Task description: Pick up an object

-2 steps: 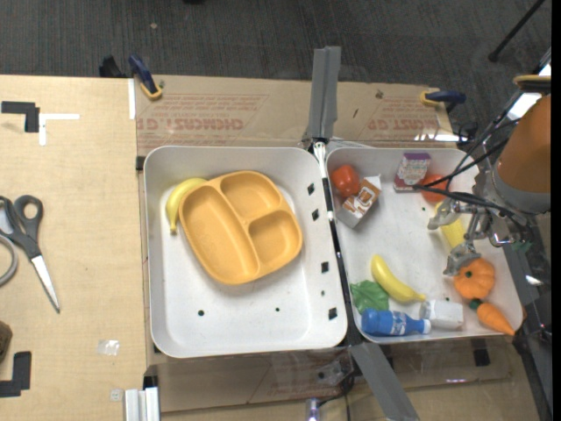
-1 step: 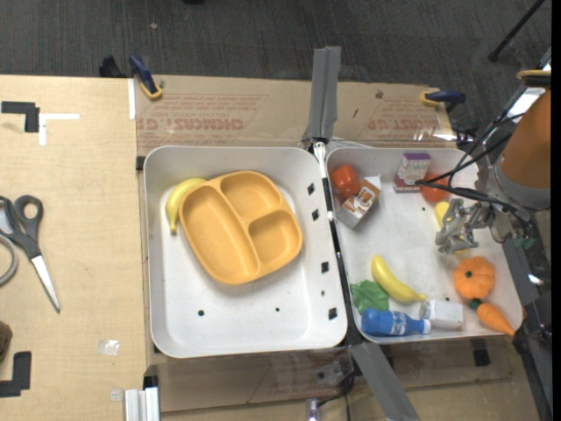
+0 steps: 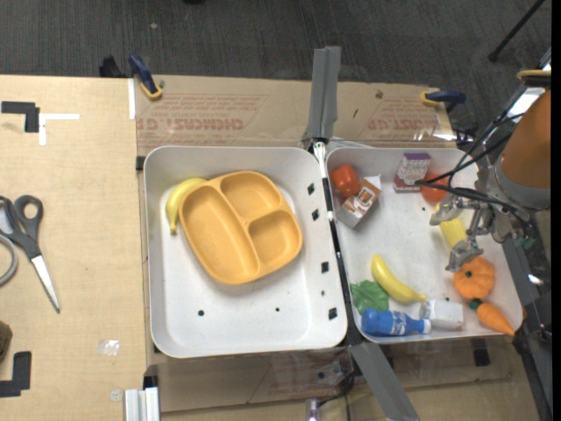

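My gripper (image 3: 454, 233) hangs over the right side of the right bin (image 3: 399, 274), reaching in from the right. It is open, with one grey finger (image 3: 444, 209) behind and the other (image 3: 461, 256) in front of a small yellow block (image 3: 450, 231) that lies between them. An orange pumpkin (image 3: 474, 278) and a carrot (image 3: 494, 317) lie just in front of the gripper. A small red object (image 3: 432, 192) sits behind it, partly hidden by cables.
The right bin also holds a red tomato (image 3: 345, 179), a small carton (image 3: 358, 205), a purple box (image 3: 413, 169), a banana (image 3: 394, 280), a green item (image 3: 370, 297) and a blue bottle (image 3: 394, 324). In the left bin (image 3: 175, 323) sit an orange divided plate (image 3: 238, 225) and another banana (image 3: 179, 199).
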### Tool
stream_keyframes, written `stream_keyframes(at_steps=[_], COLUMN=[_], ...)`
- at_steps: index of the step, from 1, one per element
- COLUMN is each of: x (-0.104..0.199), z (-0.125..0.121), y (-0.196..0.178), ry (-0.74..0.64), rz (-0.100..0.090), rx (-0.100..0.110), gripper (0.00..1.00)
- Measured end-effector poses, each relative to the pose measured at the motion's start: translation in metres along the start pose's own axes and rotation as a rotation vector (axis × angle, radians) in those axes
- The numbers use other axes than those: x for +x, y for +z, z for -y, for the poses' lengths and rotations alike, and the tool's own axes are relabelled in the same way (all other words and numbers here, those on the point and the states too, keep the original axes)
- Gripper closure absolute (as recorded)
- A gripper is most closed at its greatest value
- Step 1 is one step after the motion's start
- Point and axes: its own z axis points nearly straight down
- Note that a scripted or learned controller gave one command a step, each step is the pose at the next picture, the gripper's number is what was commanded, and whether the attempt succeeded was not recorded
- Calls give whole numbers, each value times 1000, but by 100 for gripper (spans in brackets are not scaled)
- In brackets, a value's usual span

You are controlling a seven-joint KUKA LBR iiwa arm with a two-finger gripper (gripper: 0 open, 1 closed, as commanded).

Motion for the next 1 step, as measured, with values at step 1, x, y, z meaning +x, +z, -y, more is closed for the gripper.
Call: stream_keyframes(at_steps=[1], x=[34], z=[-2], y=[11], ry=[22], rz=[-7], rx=[-4], gripper=[0])
